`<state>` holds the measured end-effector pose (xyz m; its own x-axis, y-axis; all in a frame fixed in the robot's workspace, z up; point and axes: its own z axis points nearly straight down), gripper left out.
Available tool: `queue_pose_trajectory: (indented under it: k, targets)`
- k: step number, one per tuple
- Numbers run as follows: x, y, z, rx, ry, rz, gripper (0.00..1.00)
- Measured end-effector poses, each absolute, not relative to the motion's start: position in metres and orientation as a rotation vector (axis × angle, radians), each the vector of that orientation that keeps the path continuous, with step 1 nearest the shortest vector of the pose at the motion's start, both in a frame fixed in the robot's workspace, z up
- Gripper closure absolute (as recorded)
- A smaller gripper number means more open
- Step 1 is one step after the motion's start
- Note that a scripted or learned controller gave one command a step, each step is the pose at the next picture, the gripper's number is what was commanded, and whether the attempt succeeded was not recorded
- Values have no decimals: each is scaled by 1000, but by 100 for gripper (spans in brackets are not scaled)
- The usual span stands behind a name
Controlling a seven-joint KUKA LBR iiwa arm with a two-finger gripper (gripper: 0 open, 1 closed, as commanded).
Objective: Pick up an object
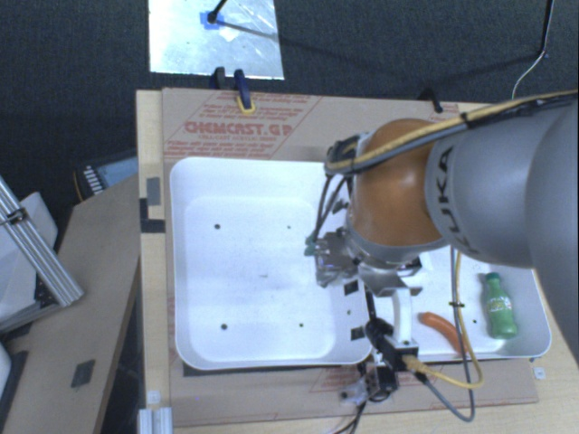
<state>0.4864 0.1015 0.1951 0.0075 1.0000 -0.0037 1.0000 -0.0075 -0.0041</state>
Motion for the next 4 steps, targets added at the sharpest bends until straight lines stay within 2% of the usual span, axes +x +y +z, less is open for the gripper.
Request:
queue_pose_trajectory:
  k: [1, 2, 3, 4]
  targets:
    - [540, 159, 278, -2217, -2235, -20, 100]
    - [485, 146, 324, -2217, -2227, -7, 100]
    - [483, 175, 174, -2212, -2221, 18, 100]
    - [600, 220, 355, -2222, -2237, -36, 100]
